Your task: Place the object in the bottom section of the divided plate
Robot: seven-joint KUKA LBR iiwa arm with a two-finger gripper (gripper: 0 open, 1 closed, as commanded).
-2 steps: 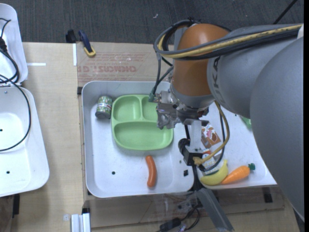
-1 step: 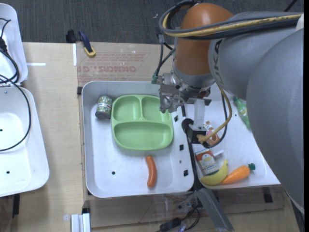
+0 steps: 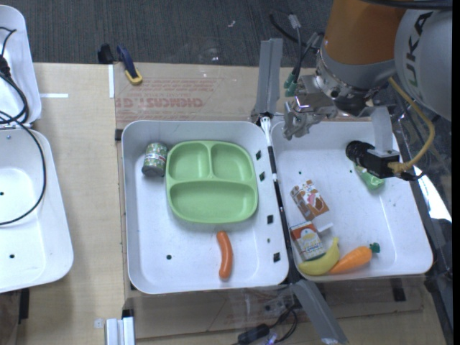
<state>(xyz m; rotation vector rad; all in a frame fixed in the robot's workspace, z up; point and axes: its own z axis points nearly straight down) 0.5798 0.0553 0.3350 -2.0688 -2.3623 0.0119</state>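
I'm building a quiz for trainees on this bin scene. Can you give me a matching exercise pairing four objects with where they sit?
Objects:
1. green divided plastic plate
2. small green-labelled can
3. orange sausage-shaped toy
4. yellow toy banana

Places:
A. near edge of the right bin
B. middle of the left bin
C. just left of the plate
D. left bin, on the near side of the plate

Pairs: 1-B, 2-C, 3-D, 4-A

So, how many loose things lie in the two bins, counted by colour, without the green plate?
Orange: 2, sausage, carrot
Yellow: 1, banana
Green: 2, can, green item
Red-brown: 2, cartons
Total: 7
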